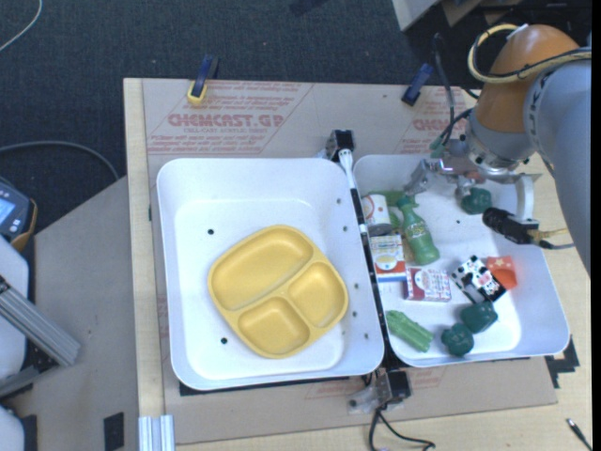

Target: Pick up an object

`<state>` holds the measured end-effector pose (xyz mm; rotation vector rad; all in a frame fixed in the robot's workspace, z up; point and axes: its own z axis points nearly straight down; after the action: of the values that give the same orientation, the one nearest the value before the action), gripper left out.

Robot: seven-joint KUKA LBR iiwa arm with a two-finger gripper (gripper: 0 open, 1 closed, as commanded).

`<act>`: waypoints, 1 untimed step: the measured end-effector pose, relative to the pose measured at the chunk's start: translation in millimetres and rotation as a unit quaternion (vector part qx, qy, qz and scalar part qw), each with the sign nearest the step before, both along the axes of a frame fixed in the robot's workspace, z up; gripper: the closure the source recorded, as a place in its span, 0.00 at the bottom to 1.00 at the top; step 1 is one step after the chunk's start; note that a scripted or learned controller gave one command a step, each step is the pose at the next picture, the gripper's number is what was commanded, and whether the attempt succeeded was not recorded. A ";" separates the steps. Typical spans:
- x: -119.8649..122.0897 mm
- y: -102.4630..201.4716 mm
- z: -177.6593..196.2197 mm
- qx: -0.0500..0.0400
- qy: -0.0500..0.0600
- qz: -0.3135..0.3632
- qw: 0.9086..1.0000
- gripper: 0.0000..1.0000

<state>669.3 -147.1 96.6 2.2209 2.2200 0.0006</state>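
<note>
We see two white bins side by side on the worktop (244, 111). The left bin (188, 195) carries a yellow tray (278, 290) with three compartments, lying a little askew near the middle. The right bin (540, 318) has the small things: a green bottle (417, 232) tilted near its left wall, a small carton (385, 250) just beside it, a red and white packet (428, 285), a black and white toy (477, 278) touching an orange piece (503, 272), a light green piece (408, 330) and a dark green lump (469, 329) near the front rim.

The arm (535, 83) reaches in from the right, with the end effector (462, 184) low over the back of the right bin, close to a small dark green thing (475, 198). Whether it is open or closed we cannot tell, and we see nothing plainly gripped.
</note>
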 end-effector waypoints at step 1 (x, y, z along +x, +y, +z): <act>1.3 0.1 10.7 -0.001 -0.002 0.001 1.000 1.00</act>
<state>670.6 -147.0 107.3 2.2158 2.2193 0.0034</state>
